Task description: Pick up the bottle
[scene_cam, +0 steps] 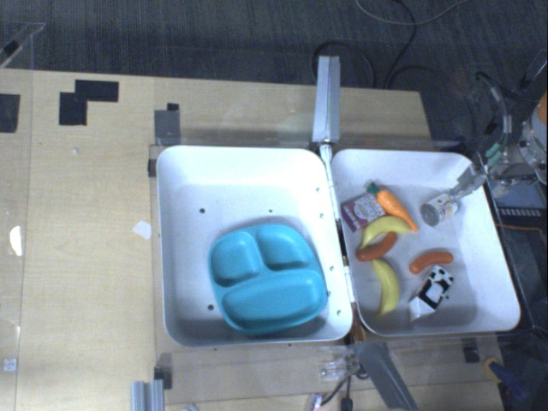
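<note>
A small black-and-white bottle (435, 288) lies on its side near the front right of the right bin (505, 302). My gripper (437, 210) reaches in from the right and hangs low over the back right part of that bin. It sits behind the bottle, apart from it, with a red sausage (430, 261) lying between them. Nothing shows in the gripper's grasp.
The right bin also holds a carrot (396, 205), a purple packet (360, 208), two bananas (387, 283) and a second sausage (377, 247), all left of the bottle. A blue divided plate (268, 276) lies in the left bin (184, 229).
</note>
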Action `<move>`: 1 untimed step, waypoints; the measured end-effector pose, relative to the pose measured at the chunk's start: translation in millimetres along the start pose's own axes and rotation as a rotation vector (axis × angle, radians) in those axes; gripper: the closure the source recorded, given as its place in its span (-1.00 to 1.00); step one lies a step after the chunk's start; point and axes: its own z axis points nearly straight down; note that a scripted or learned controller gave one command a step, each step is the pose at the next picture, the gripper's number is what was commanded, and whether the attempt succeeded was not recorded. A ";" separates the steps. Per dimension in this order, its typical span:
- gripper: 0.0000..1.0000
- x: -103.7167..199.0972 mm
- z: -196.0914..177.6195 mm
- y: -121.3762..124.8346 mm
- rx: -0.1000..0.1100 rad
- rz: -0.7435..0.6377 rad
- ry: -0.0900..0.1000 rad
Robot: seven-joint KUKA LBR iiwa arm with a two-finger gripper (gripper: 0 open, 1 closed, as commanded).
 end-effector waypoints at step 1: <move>-1.00 5.7 61.7 -92.7 0.004 0.006 0.002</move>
